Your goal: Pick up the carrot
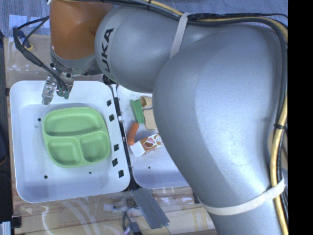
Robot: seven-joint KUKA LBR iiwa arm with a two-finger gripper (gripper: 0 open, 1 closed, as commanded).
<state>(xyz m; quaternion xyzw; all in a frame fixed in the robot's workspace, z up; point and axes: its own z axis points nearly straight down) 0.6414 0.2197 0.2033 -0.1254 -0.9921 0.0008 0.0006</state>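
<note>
The carrot [132,132], small and orange, lies in the right bin [156,177] close to the divider between the bins. My gripper [55,91] hangs over the far corner of the left bin [24,131], just above the green tray's upper left corner and well left of the carrot. Nothing shows between its fingers, which appear close together.
A green three-compartment tray [76,135] fills the middle of the left bin. Beside the carrot lie a green stick-shaped item [137,110], a tan block [148,117] and a small printed carton [149,143]. The arm's large grey body [215,111] covers most of the right bin.
</note>
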